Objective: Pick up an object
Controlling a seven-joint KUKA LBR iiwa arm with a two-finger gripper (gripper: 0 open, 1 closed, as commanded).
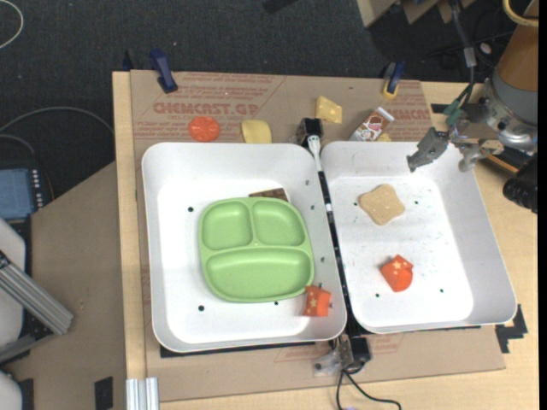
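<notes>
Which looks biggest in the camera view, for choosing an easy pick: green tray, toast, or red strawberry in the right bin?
1. Green tray, by far.
2. Toast.
3. Strawberry, only slightly smaller than the toast.

The tabletop (pixel 128 331) is pale wood, and a brown cardboard sheet (pixel 214 92) with red printing covers most of it, clipped at the far edge by two blue clamps (pixel 162 69). Two shallow white bins sit side by side on the cardboard, the left bin (pixel 167 254) touching the right bin (pixel 461 263). Beyond them on the cardboard lie an orange round piece (pixel 204 128), a pale yellow piece (pixel 255 131), a yellow wedge (pixel 328 109) and a small red-and-white packet (pixel 371 126).
</notes>
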